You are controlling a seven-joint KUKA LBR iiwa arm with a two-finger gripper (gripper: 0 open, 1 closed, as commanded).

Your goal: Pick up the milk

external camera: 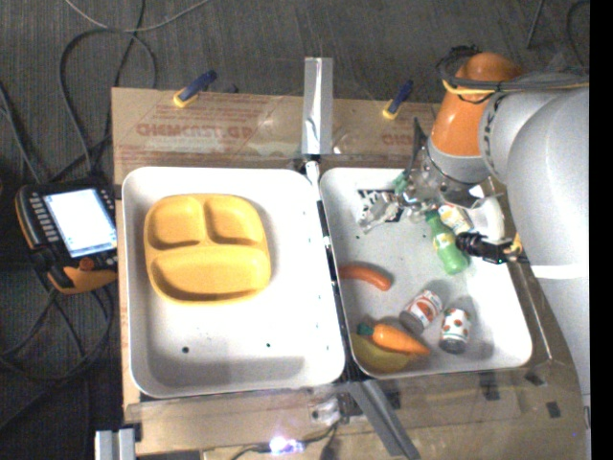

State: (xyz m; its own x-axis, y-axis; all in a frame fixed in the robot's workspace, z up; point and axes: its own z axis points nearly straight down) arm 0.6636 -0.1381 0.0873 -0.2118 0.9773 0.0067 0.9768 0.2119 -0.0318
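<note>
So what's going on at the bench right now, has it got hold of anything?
The arm is reaching into the right bin from the right, with the gripper low over that bin's upper part. Nothing can be seen between its fingers. A green bottle lies just beside the wrist. Lower in the same bin lie a sausage, a carrot resting over a banana, and two small cans. The left bin holds a yellow divided tray.

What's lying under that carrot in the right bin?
A yellow, banana-like fruit lies under the carrot, at the right bin's front edge. The carrot covers its middle, so its full shape is hidden.
</note>
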